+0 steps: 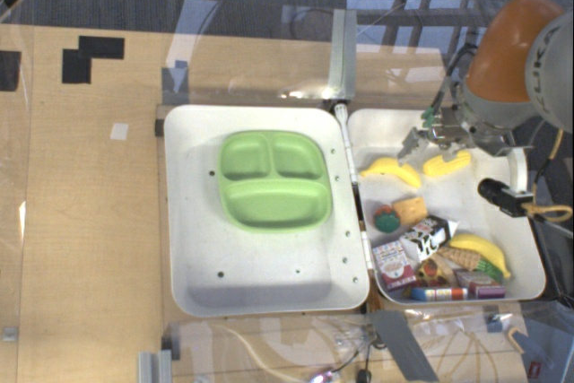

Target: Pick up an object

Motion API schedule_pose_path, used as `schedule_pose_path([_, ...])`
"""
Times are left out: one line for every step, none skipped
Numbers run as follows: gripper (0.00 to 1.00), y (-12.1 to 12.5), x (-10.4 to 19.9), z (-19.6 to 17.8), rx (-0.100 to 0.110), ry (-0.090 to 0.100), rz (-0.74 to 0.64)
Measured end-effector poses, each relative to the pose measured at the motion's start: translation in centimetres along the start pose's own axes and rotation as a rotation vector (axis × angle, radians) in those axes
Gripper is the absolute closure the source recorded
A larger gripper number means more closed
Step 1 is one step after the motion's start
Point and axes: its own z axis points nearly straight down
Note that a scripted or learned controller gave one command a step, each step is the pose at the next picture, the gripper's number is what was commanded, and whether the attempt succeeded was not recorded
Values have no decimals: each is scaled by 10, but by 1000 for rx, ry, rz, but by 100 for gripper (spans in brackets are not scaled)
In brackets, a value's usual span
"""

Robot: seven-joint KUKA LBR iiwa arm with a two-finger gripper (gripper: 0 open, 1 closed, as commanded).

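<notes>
The right bin holds a heap of small objects. Near its back lie two yellow pieces, one to the left and one to the right. Further forward are a banana, a tan block, a green and red item, a black-and-white carton, a pink-white box and markers. My gripper hangs over the back of this bin, just above the right yellow piece. It looks open, with nothing between its fingers.
The left bin holds a green divided plate. A metal post stands behind the divider between the bins. The arm's orange band and a black fitting hang over the right bin's far side.
</notes>
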Motion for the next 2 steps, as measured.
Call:
schedule_pose_path([0,0,-43,44,-3,-1,239])
schedule_pose_path([0,0,2,69,-11,-2,95])
